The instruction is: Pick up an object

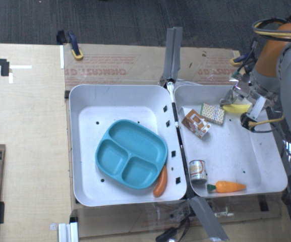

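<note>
My gripper hangs over the far right corner of the right bin, below the grey wrist and orange band. A yellow object lies right under it, touching or nearly touching it; I cannot tell whether it is held. Just to the left are a green-speckled pale packet and a brown and white box. A small tin can and an orange toy carrot lie along the bin's near wall.
The left bin holds a blue divided plate and an orange sausage-shaped toy at its near right. A grey divider post rises between the bins. Black cables loop beside the wrist.
</note>
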